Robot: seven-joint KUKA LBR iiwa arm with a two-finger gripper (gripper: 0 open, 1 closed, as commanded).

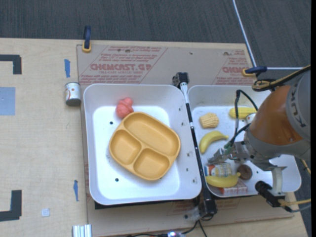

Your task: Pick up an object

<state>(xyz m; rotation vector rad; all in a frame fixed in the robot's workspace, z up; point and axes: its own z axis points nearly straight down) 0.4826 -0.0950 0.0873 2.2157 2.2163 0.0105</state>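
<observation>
Left bin (94, 132) held a yellow divided plate (144, 145) and a pink toy (124, 106), out of play. In the right bin (197, 95), the gripper (220, 157) hovered with fingers apart, empty, over a small carton (220, 170) just behind a banana (222, 181), apparently lining up a grab.

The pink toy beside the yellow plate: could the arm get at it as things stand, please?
Probably yes: the pink toy lies uncovered in the left bin, beside the plate, with nothing over it; the claw must cross from the right bin.
</observation>
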